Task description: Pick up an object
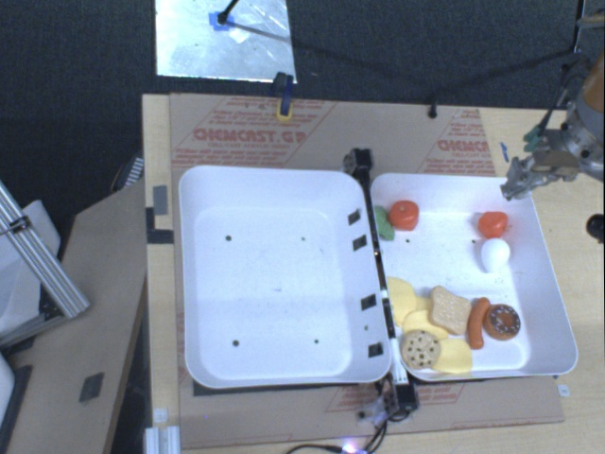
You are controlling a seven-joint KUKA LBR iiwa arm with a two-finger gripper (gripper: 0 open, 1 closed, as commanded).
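Two white bins are seen side by side on the worktop [236, 121], which is covered by a printed brown sheet. The left bin [203, 197] is joined to the right bin [558, 334] along a dark strip of clips. The arm [591, 126] is seen at the far right edge, and the tool [518, 180] is held over the far right rim of the right bin, above and just right of the objects there; whether it is apart or together cannot be told, and nothing is seen in it. In the right bin, a tomato [404, 215] is placed near the far left corner, with a green piece [384, 222] touching its left side. A second red piece [492, 223] lies toward the far right, and an egg [494, 254] is found just near of it, close beside. Along the near side, yellow slices [405, 303] are spread by the left wall, and a cookie [420, 350] rests on them at the near edge. A cracker [451, 310] is laid to the right of the slices, a sausage [478, 322] is set against its right side, and a doughnut [502, 322] is set just right of the sausage. A shiny square sheet [194, 26] lies on the dark floor beyond the worktop.
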